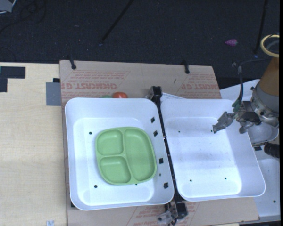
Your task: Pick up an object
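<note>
Camera view, gripper: hovers over the right bin's far right edge; nothing between its fingers, and their spread cannot be told.
Task's thing: green divided plate, lying flat in the middle of the left bin, well apart from the gripper.
Risk: a descent here likely closes on bare bin floor; the flat, low plate offers little edge to pinch.
Obstacle: the black divider between the bins.
Surroundings: a red-orange object just behind the left bin, on the cardboard.
</note>
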Controlling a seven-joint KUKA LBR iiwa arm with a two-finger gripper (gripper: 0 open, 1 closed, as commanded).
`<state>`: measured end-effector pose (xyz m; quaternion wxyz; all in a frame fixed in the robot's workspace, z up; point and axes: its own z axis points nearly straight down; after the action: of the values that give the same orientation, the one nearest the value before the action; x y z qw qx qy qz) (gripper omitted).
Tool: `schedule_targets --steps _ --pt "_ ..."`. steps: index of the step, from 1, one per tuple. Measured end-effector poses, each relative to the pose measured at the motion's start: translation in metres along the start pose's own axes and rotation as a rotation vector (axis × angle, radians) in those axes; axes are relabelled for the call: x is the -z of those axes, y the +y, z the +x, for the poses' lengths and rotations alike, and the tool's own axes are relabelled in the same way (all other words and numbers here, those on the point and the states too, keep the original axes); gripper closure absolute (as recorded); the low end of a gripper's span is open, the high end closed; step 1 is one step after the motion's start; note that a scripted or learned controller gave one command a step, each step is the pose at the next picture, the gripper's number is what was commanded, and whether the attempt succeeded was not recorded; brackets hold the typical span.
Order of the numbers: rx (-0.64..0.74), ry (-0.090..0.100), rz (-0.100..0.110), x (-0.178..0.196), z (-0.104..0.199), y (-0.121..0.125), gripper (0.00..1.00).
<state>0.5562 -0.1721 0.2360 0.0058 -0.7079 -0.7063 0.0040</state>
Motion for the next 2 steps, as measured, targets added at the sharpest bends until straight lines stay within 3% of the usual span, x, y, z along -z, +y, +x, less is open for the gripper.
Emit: schedule_targets --steps 1,2 --pt "0.002 -0.003 -0.013 0.007 0.0 0.002 0.0" --pt "0.002 0.0 -0.005 -0.057 0.003 -0.002 0.0"
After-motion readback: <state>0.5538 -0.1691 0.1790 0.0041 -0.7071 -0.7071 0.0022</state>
